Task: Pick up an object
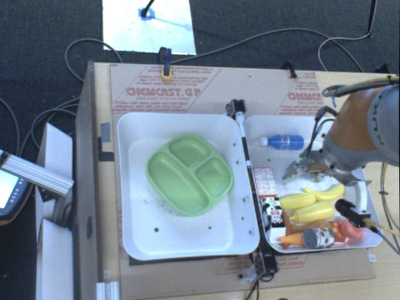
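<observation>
In the right bin (255, 144) a blue bottle (282, 142) lies on its side near the far wall. My gripper (299, 167) hangs low over the middle of this bin, just below the bottle and above the yellow pile. Two yellow corn cobs (307, 207) and a banana (329, 194) lie right in front of it. Along the near wall lie a carrot (293, 237), a small printed can (317, 237) and a red toy (350, 230). A white crumpled piece (315, 182) sits under the wrist, partly hidden by it.
The left bin (134, 186) holds a green divided plate (189, 174). A red-patterned card box (264, 181) and a black-and-white pack (271, 210) lie by the right bin's left wall. The arm's orange wrist (356, 127) covers the bin's right side.
</observation>
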Robot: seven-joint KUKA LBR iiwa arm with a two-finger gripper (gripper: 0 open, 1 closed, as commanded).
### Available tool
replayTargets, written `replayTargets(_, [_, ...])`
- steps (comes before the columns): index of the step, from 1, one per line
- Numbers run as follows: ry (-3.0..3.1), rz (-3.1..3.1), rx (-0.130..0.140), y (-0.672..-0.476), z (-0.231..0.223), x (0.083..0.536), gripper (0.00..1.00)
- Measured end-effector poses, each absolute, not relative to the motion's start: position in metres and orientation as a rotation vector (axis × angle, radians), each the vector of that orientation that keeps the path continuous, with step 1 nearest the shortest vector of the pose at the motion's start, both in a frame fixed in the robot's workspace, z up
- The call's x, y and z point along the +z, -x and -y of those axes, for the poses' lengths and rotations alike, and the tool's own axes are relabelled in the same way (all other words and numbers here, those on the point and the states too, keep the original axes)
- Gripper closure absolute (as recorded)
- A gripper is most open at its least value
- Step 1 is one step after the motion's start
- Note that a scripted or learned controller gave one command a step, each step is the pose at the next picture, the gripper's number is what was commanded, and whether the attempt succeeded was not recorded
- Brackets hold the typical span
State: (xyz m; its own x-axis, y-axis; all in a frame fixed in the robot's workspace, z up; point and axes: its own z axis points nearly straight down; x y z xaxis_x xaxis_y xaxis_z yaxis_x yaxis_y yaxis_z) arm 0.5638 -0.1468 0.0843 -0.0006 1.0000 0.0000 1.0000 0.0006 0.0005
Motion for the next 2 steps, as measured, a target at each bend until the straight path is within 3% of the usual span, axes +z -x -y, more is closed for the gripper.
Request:
replayTargets(1, [-2.216,-2.239,0.017,-0.4897,0.1994,0.0859,0.0])
replayTargets(2, [-2.212,-2.227,0.012,-0.4902,0.2029,0.0959,1.0])
